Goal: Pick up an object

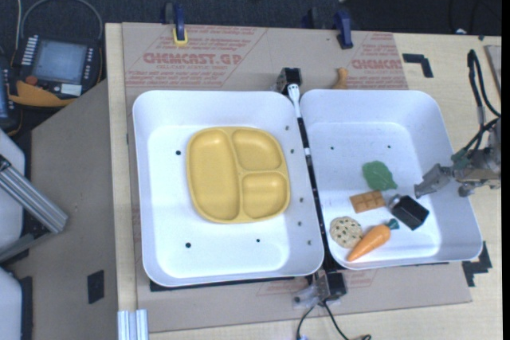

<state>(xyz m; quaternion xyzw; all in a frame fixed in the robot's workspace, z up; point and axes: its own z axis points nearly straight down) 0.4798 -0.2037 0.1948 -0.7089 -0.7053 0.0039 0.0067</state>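
Five small objects are seen grouped in the near half of the right bin (414,111). A green leafy piece (379,174) lies flat, farthest from the near rim. Just below it, a tan square cracker (367,202) is laid flat, slightly rotated. A round, speckled cookie (345,230) rests near the bin's near-left corner. An orange carrot (370,242) with a small green tip is laid diagonally beside the cookie, tip pointing up-right. A black block (410,212) is tilted just right of the carrot's green end, near the cracker.
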